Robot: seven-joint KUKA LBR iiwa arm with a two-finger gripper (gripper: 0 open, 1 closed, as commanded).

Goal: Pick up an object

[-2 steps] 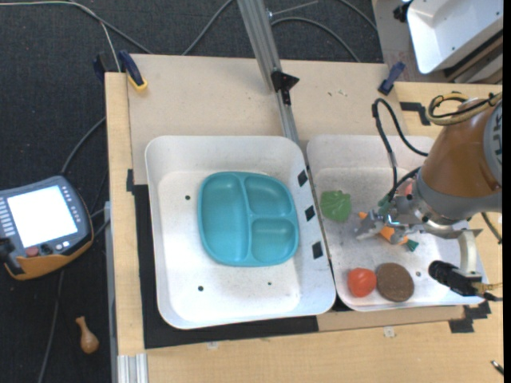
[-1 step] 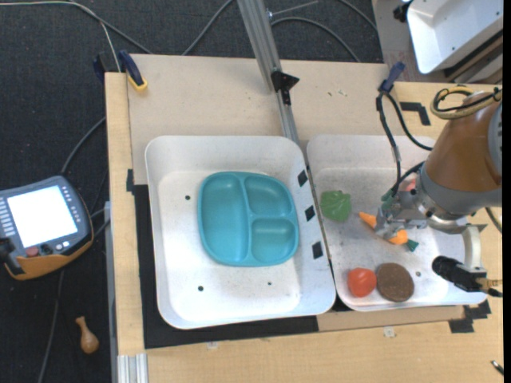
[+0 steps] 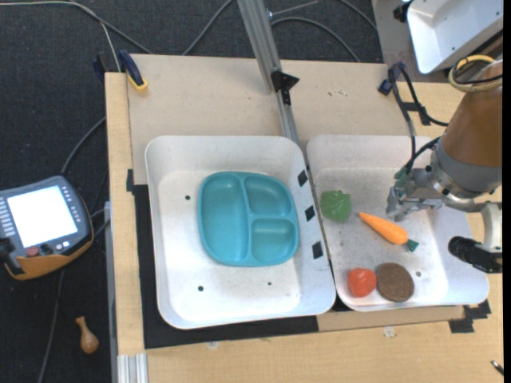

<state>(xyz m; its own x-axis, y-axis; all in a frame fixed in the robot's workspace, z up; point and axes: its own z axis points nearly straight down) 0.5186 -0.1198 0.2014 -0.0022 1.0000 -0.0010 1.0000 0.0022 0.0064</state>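
Two shallow white bins sit side by side on the bench (image 3: pixel 215 94), the left bin (image 3: pixel 172 294) and the right bin (image 3: pixel 351 154) touching along their inner edges. A blue divided plate (image 3: pixel 246 218) lies in the middle of the left bin, its three compartments bare. The right bin holds four small things. A green leafy vegetable (image 3: pixel 336 205) lies near the bin's left edge, toward the far side. An orange carrot (image 3: pixel 383 228) lies near the bin's middle, slanting, with its green stub pointing toward the near right corner. A red tomato (image 3: pixel 362 282) and a brown round patty (image 3: pixel 394 282) sit touching each other along the near edge.

The arm (image 3: pixel 475 134) reaches in over the right bin's right edge, and the gripper (image 3: pixel 409 196) hangs just beside the carrot, on its far right side. How far the pincer stands open cannot be told from this slanted view, since its metal parts blur together; nothing appears to sit between them, and the carrot lies flat on the bin floor.

Off the bench's left edge, a handheld screen (image 3: pixel 40 222) rests on the dark floor, with a small wooden knob (image 3: pixel 86 335) nearer the front. A metal pole (image 3: pixel 263 46) crosses the bench's far edge.
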